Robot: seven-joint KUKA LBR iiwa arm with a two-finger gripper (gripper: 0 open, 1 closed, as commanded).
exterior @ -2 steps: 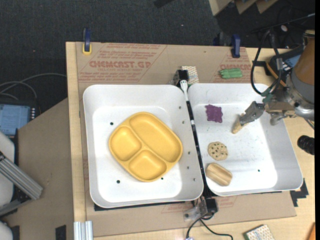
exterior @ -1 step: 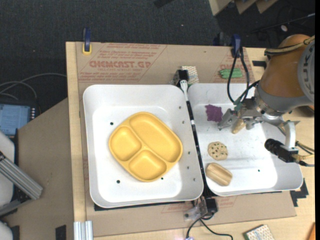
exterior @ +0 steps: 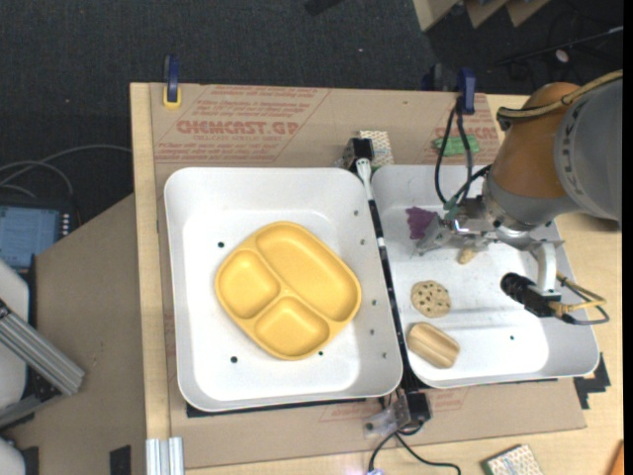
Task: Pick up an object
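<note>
Hand (exterior: 457, 237) low over the right bin (exterior: 495, 356), right of frame centre; open or closed cannot be told | purple object (exterior: 420, 223) just left of the hand, contact unclear | cookie (exterior: 430, 298) below, apart | tan roll (exterior: 433, 344) nearer the bottom edge | yellow divided plate (exterior: 287, 287) in the left bin (exterior: 198, 206)

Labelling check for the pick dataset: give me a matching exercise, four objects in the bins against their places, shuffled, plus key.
1. yellow three-compartment plastic plate
2. round speckled tan cookie
3. small purple object
4. tan oblong bread roll

A. right bin, bottom-left corner in view
B. left bin, middle
C. right bin, upper left
D. right bin, left side, about halfway down

Pairs: 1-B, 2-D, 3-C, 4-A.
</note>
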